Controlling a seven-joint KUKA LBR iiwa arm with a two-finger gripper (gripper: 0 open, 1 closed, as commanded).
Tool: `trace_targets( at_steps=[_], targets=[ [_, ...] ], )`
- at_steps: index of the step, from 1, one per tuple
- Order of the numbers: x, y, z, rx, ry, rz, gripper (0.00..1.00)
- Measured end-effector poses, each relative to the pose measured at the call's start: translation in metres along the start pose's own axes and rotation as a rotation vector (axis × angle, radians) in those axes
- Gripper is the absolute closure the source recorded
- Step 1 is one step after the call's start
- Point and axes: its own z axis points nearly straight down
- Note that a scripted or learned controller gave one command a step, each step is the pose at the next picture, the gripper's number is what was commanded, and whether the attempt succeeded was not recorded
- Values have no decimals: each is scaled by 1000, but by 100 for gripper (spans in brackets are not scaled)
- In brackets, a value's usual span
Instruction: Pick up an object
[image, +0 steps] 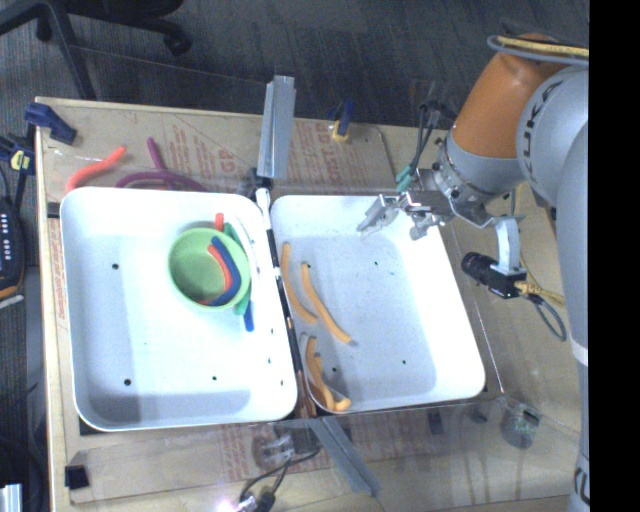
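Item 1, gripper (398, 217): I see it at the far edge of the right bin (440, 340), near that bin's far right corner, its two metal fingers (376, 218) spread apart with nothing between them. It hangs from the grey arm (560, 120), which carries an orange band (500, 100) above the wrist and enters from my right.

Item 2, right bin: shallow, white. I count several thin orange strips (318, 305) lying along its left side, running from mid-bin toward the near left corner, well apart from the gripper. One curved strip sits beside the left wall; another reaches toward the bin's middle; a short cluster lies at the near left corner.

Item 3, left bin (130, 370): shallow, white, touching the right bin along the shared edge. I see a green bowl (200, 268) in its far right part, with red and blue curved pieces (228, 262) in and around it.

Item 4, bench (180, 140): brown surface behind the bins, bearing an orange-handled tool (95, 168) and a purple loop (160, 180) at far left
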Motion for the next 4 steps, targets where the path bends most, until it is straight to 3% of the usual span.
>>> trace_targets(
  at_steps=[1,2,3,4],
  targets=[
    [45,-7,98,0,0,79,0],
    [59,-48,160,-4,-8,20,0],
    [63,-46,149,-5,-2,12,100],
    [61,-47,149,-5,-4,14,0]
  ],
)
